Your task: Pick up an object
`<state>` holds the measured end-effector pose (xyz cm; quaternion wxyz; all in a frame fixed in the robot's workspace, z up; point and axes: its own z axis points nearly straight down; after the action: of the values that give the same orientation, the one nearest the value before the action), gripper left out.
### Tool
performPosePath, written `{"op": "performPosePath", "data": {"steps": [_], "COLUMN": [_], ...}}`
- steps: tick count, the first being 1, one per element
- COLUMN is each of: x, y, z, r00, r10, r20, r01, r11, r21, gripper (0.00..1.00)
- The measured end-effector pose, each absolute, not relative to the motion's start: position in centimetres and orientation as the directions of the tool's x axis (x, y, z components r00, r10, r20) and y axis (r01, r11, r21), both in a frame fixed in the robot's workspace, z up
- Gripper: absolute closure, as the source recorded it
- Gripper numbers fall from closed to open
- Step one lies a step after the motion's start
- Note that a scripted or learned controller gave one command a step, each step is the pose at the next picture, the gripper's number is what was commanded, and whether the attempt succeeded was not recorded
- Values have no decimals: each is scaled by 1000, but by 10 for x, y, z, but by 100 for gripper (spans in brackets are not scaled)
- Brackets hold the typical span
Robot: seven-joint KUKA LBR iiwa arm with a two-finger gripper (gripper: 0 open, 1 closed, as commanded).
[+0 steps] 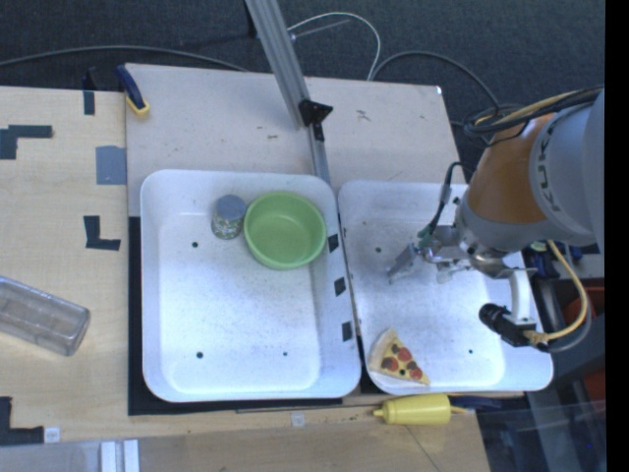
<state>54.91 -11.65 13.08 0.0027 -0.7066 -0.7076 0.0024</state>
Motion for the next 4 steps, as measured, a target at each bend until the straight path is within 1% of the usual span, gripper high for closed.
{"op": "performPosePath", "data": {"steps": [1,2,3,4], "x": [550,550,549,554], "y": [-116,-115,-105,-102], "z": [89,100,150,212], "r00": [-1,-3,-3,-2], "r10": [1000,1000,1000,1000], "r20": [-2,1,0,-1], "r01": [1000,1000,1000,1000], "r11": [1,3,3,2], "r21": [0,-1,3,5], "gripper": [0,100,100,100]}}
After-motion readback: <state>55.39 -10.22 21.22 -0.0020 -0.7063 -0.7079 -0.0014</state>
